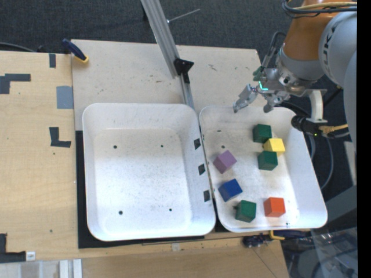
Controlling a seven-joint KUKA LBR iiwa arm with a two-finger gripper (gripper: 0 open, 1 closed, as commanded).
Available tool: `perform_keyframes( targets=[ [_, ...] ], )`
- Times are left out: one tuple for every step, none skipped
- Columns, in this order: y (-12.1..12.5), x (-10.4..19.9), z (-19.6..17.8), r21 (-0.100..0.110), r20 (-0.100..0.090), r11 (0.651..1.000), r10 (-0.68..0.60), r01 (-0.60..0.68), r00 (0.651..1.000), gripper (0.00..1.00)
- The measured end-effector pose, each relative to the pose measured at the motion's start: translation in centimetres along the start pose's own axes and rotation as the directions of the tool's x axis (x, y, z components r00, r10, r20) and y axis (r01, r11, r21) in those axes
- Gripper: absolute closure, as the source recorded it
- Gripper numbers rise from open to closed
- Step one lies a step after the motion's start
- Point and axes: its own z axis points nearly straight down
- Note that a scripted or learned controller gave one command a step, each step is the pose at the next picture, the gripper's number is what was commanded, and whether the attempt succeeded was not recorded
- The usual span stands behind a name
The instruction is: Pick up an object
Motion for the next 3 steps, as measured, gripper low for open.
perform_keyframes(
  targets=[
    [0.1,0.0,-0.3,-0.004,0.001,1.000,-0.001,0.001,1.000,0.00],
    [0.2,0.2,4.1,0.000,0.002,1.000,-0.001,0.001,1.000,0.00],
    [1.0,0.6,9.0,0.001,0.002,1.000,-0.002,0.002,1.000,0.00]
  ],
)
